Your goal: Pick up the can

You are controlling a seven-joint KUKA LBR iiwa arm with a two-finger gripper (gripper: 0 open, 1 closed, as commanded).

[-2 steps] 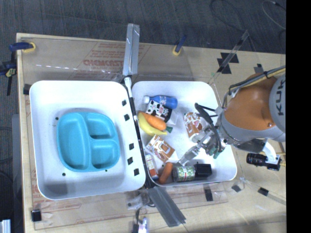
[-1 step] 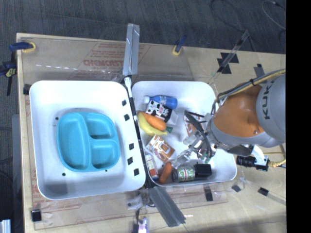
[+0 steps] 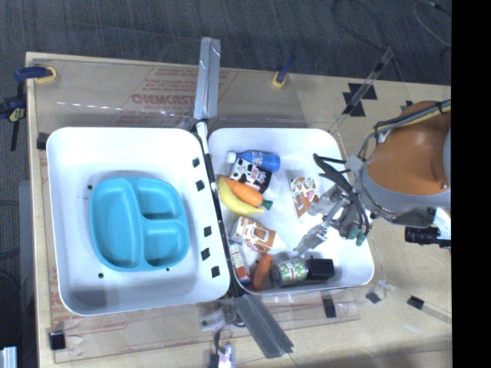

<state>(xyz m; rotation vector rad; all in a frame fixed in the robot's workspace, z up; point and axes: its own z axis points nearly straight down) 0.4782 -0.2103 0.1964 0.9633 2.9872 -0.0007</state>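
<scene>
Two shallow white bins sit side by side on the bench (image 3: 115, 79). The left bin (image 3: 69, 148) holds a blue divided tray (image 3: 140, 222) near its middle. The right bin (image 3: 295, 140) holds the clutter: the can (image 3: 289, 271) lies on its side against the near wall, just beside a carrot (image 3: 261, 271) on its left and a small black object (image 3: 321, 267) on its right. Further back lie a banana (image 3: 232, 198) with a second carrot (image 3: 246, 192) resting on it, a bottle with a blue cap (image 3: 253, 165), a snack packet (image 3: 304, 193) and a small carton (image 3: 255, 237). The arm (grey, orange-banded) (image 3: 410, 163) reaches over the bin's right edge; its tool (image 3: 326, 225) hovers above the bin floor, up and to the right of the can and apart from it. Whether the tool is spread or closed cannot be told.
</scene>
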